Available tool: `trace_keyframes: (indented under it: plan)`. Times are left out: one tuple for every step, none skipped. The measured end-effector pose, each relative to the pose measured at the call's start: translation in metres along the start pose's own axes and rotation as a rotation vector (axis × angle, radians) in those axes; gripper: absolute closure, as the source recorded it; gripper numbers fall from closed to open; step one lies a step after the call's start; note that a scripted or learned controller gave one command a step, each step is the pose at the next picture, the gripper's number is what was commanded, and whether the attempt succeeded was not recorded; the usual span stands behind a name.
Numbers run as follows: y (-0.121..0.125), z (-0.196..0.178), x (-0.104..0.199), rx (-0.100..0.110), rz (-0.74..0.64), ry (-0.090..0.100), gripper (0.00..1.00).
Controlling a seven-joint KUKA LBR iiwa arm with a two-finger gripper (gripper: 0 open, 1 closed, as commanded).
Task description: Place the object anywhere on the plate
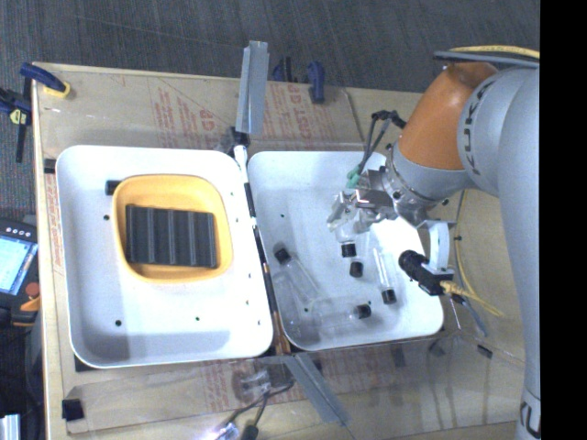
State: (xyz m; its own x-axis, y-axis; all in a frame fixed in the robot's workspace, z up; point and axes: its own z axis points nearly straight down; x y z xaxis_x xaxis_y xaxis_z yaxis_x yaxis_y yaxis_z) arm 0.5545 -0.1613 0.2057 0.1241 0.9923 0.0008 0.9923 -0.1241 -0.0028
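A yellow plate [171, 187] lies in the left bin [92, 319] and carries a dark ridged insert [172, 236]. Several clear tubes with black caps lie in the right bin [293, 181]: one near the left wall [292, 269], one by the front wall [347, 316], and one at the right [383, 278]. Two more black caps [348, 247] [356, 268] sit close together mid-bin. My gripper [349, 213] hangs low over the right bin's middle, just above the upper of those two caps. I see nothing clearly held in it.
A grey metal bar [251, 88] stands behind the gap between the bins. Blue clamps [315, 79] grip the wooden bench's back edge. A small screen device [14, 266] sits at the far left. The arm's orange band [449, 122] overhangs the right bin's right side.
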Motion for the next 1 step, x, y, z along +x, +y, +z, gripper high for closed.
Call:
trace_keyframes:
  plan:
    - [0.0044, -0.0117, 0.0737, 0.000, -0.127, -0.001, 1.00]
